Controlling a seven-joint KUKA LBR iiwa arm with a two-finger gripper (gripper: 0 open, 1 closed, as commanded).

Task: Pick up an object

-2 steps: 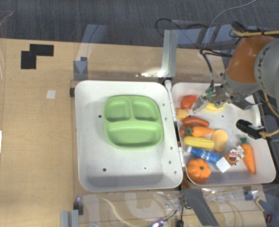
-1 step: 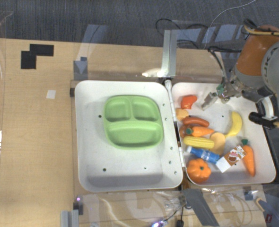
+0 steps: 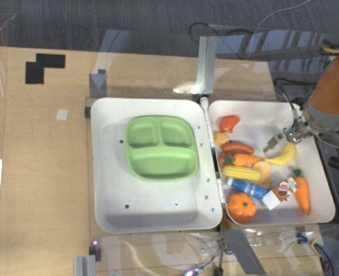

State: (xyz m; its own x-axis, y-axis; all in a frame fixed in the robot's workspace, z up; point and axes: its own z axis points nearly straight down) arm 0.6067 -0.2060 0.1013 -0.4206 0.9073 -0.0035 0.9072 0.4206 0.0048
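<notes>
The right bin [image 3: 324, 209] holds several toy foods. Among them are a yellow banana [image 3: 282, 154], a corn cob [image 3: 241, 173], a red sausage [image 3: 237, 148], a red pepper [image 3: 229, 123], an orange pumpkin [image 3: 241, 207], a carrot [image 3: 302, 194], a blue bottle [image 3: 246, 187] and a small carton [image 3: 284, 189]. My gripper [image 3: 276, 144] reaches in from the right and hangs low in the upper right part of this bin. It sits just above and beside the banana's upper end. I see nothing lifted off the bin floor.
A green divided plate [image 3: 160, 148] lies in the middle of the left bin [image 3: 109, 211]. A metal post [image 3: 206, 62] stands behind the wall between the two bins. Cables run along the bench at the back right.
</notes>
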